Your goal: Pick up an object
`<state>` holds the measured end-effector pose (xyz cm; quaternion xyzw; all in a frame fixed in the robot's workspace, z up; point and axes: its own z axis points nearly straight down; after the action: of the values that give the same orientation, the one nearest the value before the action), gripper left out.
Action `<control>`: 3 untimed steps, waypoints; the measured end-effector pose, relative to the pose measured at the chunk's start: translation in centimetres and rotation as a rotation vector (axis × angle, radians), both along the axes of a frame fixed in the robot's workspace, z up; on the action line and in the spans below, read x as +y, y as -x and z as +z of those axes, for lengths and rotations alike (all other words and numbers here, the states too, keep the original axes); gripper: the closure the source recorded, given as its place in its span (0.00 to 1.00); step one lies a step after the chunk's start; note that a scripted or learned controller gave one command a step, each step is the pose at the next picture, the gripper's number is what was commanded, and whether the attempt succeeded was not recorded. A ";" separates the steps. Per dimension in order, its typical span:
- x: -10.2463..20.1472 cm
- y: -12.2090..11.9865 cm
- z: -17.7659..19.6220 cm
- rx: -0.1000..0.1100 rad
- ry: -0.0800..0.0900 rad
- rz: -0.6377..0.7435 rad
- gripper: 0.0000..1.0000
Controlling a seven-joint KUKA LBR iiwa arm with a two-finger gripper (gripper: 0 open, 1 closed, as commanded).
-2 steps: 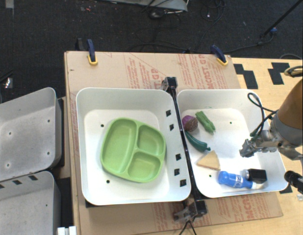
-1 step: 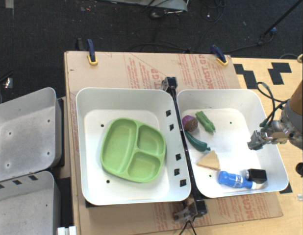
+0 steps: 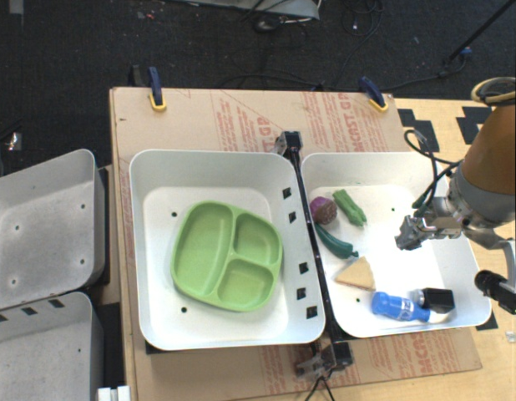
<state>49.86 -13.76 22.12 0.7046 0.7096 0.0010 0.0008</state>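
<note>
Camera view. You look down at a slant on a desk [image 3: 241, 115] carrying two shallow white bins side by side. The left bin [image 3: 149, 182] holds a green divided plate [image 3: 227, 256] with three compartments, lying flat near its middle. The right bin [image 3: 392, 170] holds the loose objects: a purple ball [image 3: 324, 210] near the dividing wall, a green pod [image 3: 351, 207] just beside it, a dark green curved piece [image 3: 334, 241] below them, a tan wedge [image 3: 356, 274] nearer the front, and a blue bottle [image 3: 401, 307] with a black block [image 3: 437, 299] at the front edge. The arm [image 3: 492, 165] reaches in from your right; its gripper [image 3: 411, 234] hangs over the bin's right half, apart from every object. You cannot tell whether the jaws stand open or closed; nothing shows between them.
</note>
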 end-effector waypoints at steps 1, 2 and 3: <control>5.2 -2.0 0.9 0.001 0.000 0.000 1.00; 10.9 -3.7 1.7 0.001 0.000 0.000 1.00; 15.8 -4.4 2.4 0.002 0.000 0.000 1.00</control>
<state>54.22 2.01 24.47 0.7048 0.7094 0.0004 0.0001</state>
